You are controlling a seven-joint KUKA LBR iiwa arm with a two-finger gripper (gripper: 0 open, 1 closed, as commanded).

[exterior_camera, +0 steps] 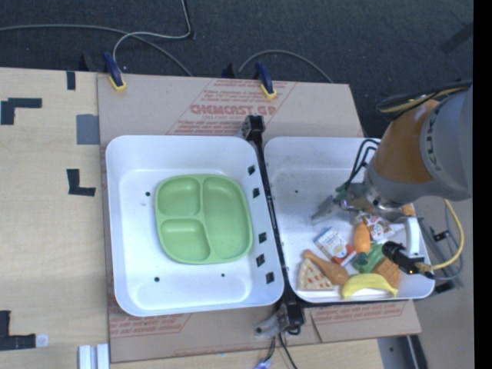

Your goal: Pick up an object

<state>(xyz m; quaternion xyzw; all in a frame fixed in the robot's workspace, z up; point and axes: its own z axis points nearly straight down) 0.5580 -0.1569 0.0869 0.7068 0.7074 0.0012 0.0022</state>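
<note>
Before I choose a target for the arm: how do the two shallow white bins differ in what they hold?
The left white bin holds one thing, a green divided plate lying flat in its middle; the right white bin holds several small toys, among them a yellow banana and an orange carrot, crowded into its near right corner. The gripper is over the right bin. Both bins are shallow and white.

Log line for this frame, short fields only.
arm: over right bin | gripper: low, holding nothing seen | toys: clustered near corner, banana in front | left bin: green plate

Arm (419, 156) reaches in from right, wrist angled down-left.
</note>
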